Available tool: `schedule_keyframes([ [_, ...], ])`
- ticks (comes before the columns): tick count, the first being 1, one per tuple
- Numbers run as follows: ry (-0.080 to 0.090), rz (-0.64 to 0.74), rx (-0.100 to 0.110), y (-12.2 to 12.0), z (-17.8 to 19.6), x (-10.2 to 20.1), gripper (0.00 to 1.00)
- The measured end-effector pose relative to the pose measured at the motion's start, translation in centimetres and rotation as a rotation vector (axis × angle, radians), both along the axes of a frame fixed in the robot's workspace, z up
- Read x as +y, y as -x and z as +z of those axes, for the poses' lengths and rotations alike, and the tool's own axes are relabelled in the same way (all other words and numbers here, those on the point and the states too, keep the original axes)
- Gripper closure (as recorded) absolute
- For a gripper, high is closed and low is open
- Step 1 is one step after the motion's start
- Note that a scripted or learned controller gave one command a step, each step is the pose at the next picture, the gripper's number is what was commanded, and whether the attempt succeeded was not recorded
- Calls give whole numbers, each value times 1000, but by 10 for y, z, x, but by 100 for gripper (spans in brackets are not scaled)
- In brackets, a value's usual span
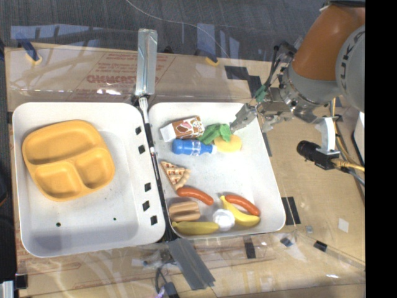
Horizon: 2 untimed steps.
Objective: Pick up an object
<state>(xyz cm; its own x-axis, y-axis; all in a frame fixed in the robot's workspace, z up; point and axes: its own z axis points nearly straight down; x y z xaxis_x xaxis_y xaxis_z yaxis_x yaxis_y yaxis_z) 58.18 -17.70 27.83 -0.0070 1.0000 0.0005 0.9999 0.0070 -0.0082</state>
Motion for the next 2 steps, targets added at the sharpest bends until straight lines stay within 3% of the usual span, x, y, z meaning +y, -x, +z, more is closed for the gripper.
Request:
schedule_keyframes([
  [1,-3,-53,10,25,-145,-19,0],
  [2,1,-143,-15,-63,-184,-23,0],
])
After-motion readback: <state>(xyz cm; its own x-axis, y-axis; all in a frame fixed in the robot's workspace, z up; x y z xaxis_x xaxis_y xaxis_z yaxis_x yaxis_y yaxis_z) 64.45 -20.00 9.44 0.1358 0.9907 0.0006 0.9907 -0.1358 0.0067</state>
